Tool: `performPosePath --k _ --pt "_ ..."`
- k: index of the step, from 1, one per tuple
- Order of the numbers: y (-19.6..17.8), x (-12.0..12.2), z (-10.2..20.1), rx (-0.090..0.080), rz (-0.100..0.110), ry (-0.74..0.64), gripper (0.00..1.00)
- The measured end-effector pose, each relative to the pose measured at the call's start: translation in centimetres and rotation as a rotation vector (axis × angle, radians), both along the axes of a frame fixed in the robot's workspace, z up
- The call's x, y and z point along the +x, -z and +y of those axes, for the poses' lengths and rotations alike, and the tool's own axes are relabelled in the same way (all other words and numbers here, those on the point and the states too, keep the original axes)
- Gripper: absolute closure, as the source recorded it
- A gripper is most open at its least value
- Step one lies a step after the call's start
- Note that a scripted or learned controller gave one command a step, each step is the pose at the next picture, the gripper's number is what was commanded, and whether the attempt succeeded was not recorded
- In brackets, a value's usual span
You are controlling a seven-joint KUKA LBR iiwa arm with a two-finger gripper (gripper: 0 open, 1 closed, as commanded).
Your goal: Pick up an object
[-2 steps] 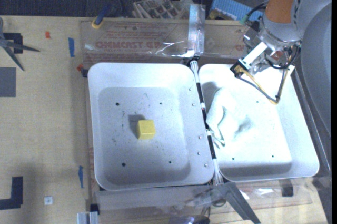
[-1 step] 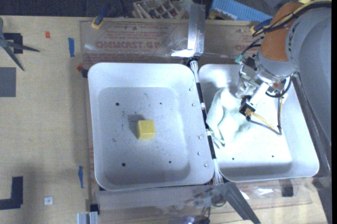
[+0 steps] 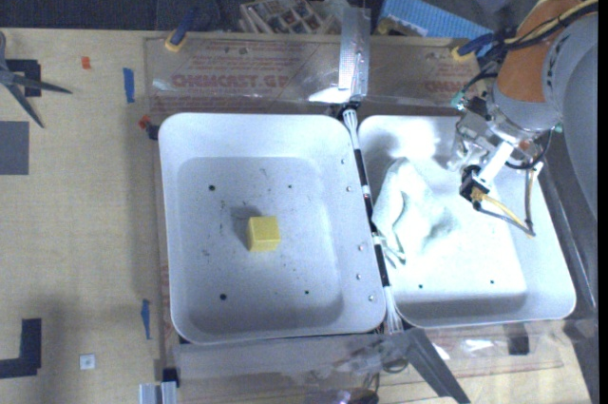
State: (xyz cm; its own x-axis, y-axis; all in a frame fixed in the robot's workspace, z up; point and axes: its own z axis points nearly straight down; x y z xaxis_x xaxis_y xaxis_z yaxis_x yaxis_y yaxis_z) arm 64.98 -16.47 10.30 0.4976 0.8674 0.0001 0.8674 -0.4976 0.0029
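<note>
So the gripper (image 3: 468, 145) is hanging over the upper part of the right bin (image 3: 546, 298), close to its back wall. It sits on the end of the grey arm (image 3: 579, 88) with the orange band (image 3: 528, 69), which reaches in from the right of the view. Honestly I can't tell from this angle whether it's spread or closed, it's just a pale metal blur there. The closest thing to it is a crumpled white cloth (image 3: 407, 207) in the same bin. It lies just left of the gripper and a bit lower in the view, bunched up against that bin's left wall. It looks near the gripper but apart from it, though white on white makes the edges hard to read. The other thing up for grabs is a small yellow cube (image 3: 264, 233), far off to the gripper's left. It sits alone around the middle of the left bin (image 3: 180, 145) floor, well apart from the gripper, with the rims where the two bins meet in between.
</note>
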Motion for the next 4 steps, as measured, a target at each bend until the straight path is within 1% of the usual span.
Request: performPosePath --k 1,2,3,4 --pt "1.6 -2.2 -4.9 0.0 0.001 0.002 1.0" --pt "-7.1 0.5 -2.6 0.001 0.001 0.297 1.0" --pt "-3.2 1.2 3.4 0.003 0.007 0.386 1.0" --pt "-1.2 0.6 7.3 0.004 0.005 0.849 1.0"
